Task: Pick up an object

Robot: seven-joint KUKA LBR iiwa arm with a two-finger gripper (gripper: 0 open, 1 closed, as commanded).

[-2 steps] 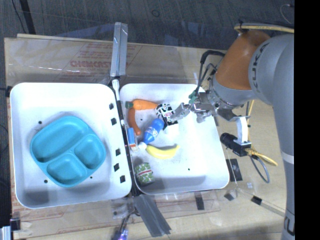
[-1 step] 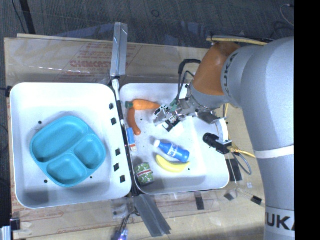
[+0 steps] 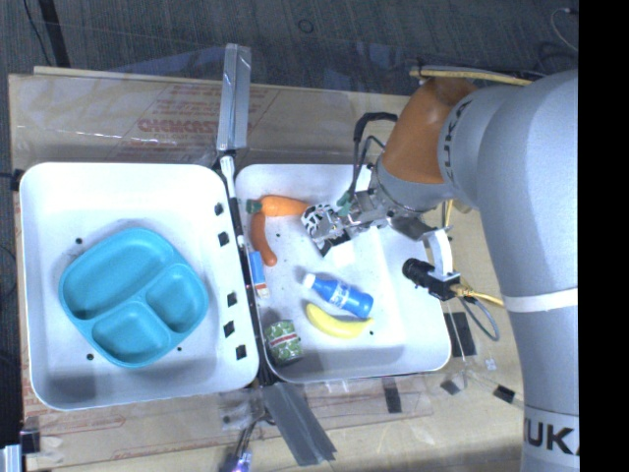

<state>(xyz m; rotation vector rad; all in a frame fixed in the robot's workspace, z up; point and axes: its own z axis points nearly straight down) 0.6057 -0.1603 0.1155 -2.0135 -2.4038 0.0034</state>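
My gripper (image 3: pixel 322 229) hangs over the upper middle of the right bin (image 3: pixel 413 347), reaching in from the right. An orange carrot-like toy (image 3: pixel 267 220) lies just left of it, along the bin's left wall. Below the gripper a blue and white bottle (image 3: pixel 339 294) lies on its side, with a yellow banana (image 3: pixel 336 324) right under it. A small green can (image 3: pixel 284 341) sits in the bin's lower left corner. Nothing shows between the fingers.
The left bin (image 3: pixel 49 362) holds a blue divided plate (image 3: pixel 133 296). A metal divider strip (image 3: pixel 232 106) runs up from between the bins. The grey arm (image 3: pixel 521 195) with its orange band (image 3: pixel 423 131) covers the right side of the right bin.
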